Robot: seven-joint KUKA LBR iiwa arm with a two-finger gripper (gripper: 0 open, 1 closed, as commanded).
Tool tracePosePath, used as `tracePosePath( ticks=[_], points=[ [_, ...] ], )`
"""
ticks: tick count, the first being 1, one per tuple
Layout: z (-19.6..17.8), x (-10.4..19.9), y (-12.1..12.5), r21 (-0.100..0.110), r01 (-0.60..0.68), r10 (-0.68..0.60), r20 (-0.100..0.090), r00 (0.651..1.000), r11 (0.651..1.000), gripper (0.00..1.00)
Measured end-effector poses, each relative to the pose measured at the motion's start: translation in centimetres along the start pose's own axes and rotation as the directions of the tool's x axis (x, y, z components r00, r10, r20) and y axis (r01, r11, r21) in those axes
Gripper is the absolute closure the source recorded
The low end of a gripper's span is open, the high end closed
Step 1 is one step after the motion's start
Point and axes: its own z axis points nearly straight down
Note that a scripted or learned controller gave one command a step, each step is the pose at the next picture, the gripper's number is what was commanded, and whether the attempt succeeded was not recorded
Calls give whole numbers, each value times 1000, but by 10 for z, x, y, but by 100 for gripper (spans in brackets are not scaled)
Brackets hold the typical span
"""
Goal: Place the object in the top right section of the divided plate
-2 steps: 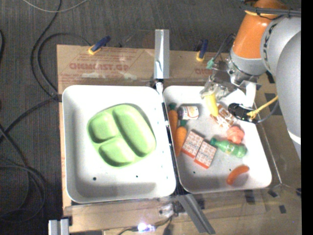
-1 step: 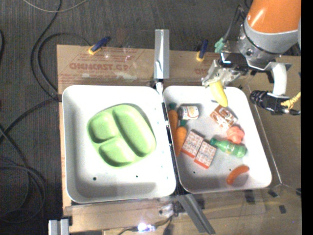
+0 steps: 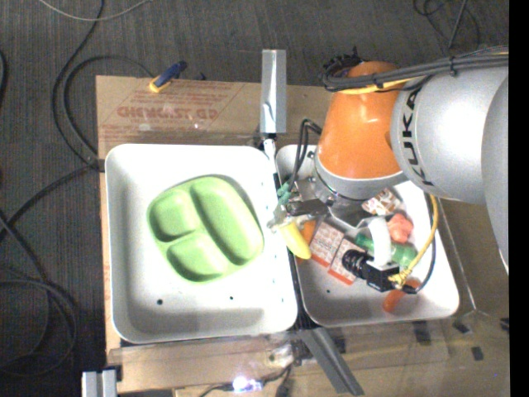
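Yellow object [image 3: 294, 240], small and banana-shaped, lies tilted at the left wall of the right bin [image 3: 438, 300], just beside the ridge where the two bins meet. Its upper end runs under the end effector [image 3: 283, 211], so that end is hidden. Whether it is touched or only overlapped cannot be told. Whether the end effector is released, clenched or grasping anything cannot be told either, because its tip is small and cluttered.

The green divided plate [image 3: 207, 226] lies turned at an angle in the middle of the left bin [image 3: 132, 304], well apart from the yellow object.

The arm [image 3: 446, 131] and its orange band [image 3: 359, 131] cover most of the right bin's upper half. Below them a red and white printed packet [image 3: 328, 251] shows in part, near the yellow object. Farther right are a red thing [image 3: 402, 226], a green thing [image 3: 407, 256] and an orange thing [image 3: 393, 301], each too blurred or too covered to name. Both bins rest on a brown cardboard sheet [image 3: 165, 110] on the surface, with a blue and yellow clip [image 3: 168, 74] at its far edge.
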Motion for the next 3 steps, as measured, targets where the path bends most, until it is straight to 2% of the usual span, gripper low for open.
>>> tracePosePath(
  ticks=[1,2,3],
  points=[
    [-6,76,59,-1,212,-212,1,977,977,100],
    [-36,36,29,-1,236,-236,1,972,972,100],
    [-43,96,92,-1,428,-428,2,904,904,100]
  ],
)
